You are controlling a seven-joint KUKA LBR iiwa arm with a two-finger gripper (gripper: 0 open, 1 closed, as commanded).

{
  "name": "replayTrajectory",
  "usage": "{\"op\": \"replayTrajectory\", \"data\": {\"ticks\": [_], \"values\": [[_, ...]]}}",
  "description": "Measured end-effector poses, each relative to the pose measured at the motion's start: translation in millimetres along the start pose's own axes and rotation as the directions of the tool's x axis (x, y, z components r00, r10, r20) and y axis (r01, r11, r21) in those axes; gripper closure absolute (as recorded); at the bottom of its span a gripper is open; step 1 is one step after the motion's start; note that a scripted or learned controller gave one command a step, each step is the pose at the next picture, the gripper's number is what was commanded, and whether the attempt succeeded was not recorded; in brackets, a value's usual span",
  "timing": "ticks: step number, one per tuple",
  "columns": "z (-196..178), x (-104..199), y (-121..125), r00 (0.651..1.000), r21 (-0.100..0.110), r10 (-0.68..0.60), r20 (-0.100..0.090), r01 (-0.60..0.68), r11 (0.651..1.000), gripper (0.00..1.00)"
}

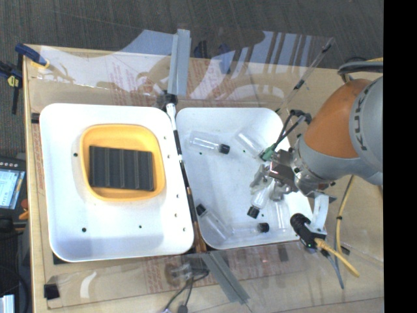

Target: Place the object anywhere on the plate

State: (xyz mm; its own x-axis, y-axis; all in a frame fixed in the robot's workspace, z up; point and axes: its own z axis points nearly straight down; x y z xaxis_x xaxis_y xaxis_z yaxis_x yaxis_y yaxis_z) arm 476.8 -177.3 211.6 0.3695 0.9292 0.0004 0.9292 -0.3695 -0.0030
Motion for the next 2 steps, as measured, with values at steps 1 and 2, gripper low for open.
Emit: {"op": "replayTrajectory", "data": {"ticks": [1, 2], "values": [[-71.3, 61.0, 15.6, 1.000, 0.001, -0.020, 0.000, 0.020, 1.000, 1.00], [49.2, 75.8, 35.0, 0.983, 0.005, -0.182, 0.001, 0.182, 0.983, 1.00]]}}
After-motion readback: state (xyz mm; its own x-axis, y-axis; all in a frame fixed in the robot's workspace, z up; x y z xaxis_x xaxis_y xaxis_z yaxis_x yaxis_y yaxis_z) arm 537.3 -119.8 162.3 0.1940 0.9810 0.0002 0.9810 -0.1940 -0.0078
